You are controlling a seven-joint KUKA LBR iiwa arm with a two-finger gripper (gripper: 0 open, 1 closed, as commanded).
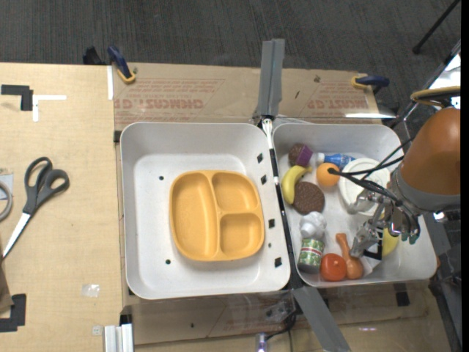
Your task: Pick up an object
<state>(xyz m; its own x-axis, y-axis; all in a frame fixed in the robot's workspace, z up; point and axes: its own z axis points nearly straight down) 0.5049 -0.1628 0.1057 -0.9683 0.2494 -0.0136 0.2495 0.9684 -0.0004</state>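
The claw (364,242) hangs low in the right bin (381,134), a tangle of metal and cable under the orange-banded arm (438,152); whether its fingers are apart or together cannot be told, nor whether anything sits between them. Just left of it lies a slim orange carrot (343,244); below-left, a glossy red tomato (333,268); further left a small green-labelled bottle (311,249), a rough brown cookie (308,196) and a curved yellow banana (292,182). Above the claw sit a smooth orange (327,174) and a white plate (364,183), partly covered by the arm. Well left, the other bin (139,218) holds a three-compartment yellow plastic tray (217,215).
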